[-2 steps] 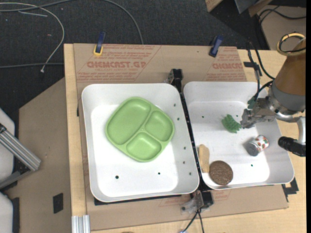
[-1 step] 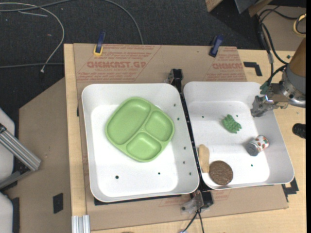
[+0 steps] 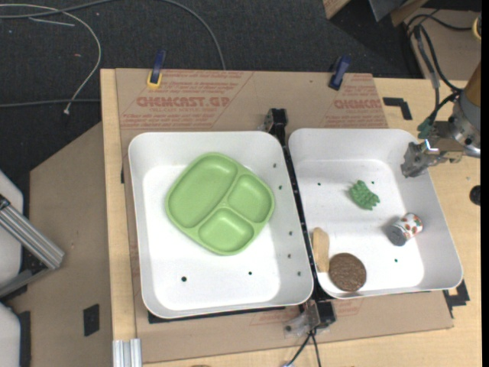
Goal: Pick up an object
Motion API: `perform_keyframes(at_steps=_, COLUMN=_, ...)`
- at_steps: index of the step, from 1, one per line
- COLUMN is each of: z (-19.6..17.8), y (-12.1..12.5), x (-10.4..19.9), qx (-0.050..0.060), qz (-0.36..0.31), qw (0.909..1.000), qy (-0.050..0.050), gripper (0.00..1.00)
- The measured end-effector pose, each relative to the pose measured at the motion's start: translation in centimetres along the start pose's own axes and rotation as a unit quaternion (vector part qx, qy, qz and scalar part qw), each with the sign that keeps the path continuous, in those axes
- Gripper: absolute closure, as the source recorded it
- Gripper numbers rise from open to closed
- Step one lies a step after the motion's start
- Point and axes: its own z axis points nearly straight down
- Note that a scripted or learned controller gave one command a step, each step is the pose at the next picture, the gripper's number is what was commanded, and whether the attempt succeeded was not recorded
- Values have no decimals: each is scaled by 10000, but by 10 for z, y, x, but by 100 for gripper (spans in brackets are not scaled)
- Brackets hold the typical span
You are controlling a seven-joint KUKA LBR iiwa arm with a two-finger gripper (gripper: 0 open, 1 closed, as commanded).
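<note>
A: Nearest the lens, the brown round disc [image 3: 347, 271] lies in the right bin [image 3: 439, 277], at the near rim. Taking that disc as landmark. What lies around it?

B: Tan oblong piece [image 3: 321, 249] just left of the disc, nearly touching it, lying along the wall shared with the left bin [image 3: 145, 281]. Small grey-and-white object with orange spots [image 3: 403, 229] right of the disc and a little farther back, apart from it. Green ridged toy [image 3: 365, 195] farther back still, roughly straight beyond the disc, alone on the bin floor.

A: Gripper?

B: Gripper [image 3: 416, 157] sits far beyond and right of the disc, over the right bin's far right corner at the rim. It is well apart from all four objects. Nothing is visible between its fingers; I cannot tell how wide they stand.

A: Anything in the way?

B: Bin floor between the gripper and the green toy shows only white plastic with a few dark dots. The disc and the tan piece sit close against the near wall and the dividing wall.

A: Other bin?

B: Green sectioned plate [image 3: 220, 202], three compartments, left of the disc and farther back, turned at an angle near the left bin's middle. Blue clamps [image 3: 340, 72] hold the cardboard sheet [image 3: 122, 205] at the bench's far edge. Cables [image 3: 84, 29] cross the dark floor beyond.
</note>
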Motion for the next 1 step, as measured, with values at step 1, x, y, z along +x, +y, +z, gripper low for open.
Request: perform_keyframes(at_steps=1, z=12, y=-14, x=46, qx=42, qz=-9, qw=10000, qy=23, gripper=100)
